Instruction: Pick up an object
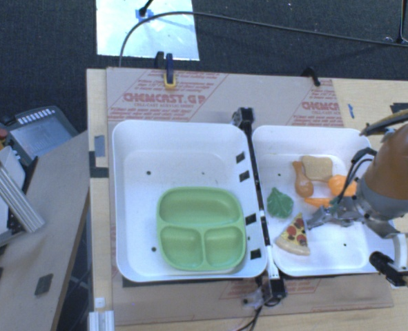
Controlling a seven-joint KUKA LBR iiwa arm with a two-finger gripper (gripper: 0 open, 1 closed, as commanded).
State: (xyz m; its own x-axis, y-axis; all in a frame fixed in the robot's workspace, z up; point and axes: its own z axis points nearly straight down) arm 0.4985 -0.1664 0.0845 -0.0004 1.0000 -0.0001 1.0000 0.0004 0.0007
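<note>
Left bin (131,185): a green divided tray (200,227) near its front edge. Right bin (342,257): pizza slice (295,236), green leaf (279,203), drumstick (302,178), toast (318,167), orange pieces (335,185). Gripper (316,219) low beside the pizza slice, whose tip points toward it; finger spread cannot be told

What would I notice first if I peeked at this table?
Probably the big green tray with three sections, sitting in the left white bin. Next, the toy food bunched in the right white bin: a pizza slice, a green leafy piece, a drumstick and toast. The robot's gripper hangs beside the pizza.
</note>
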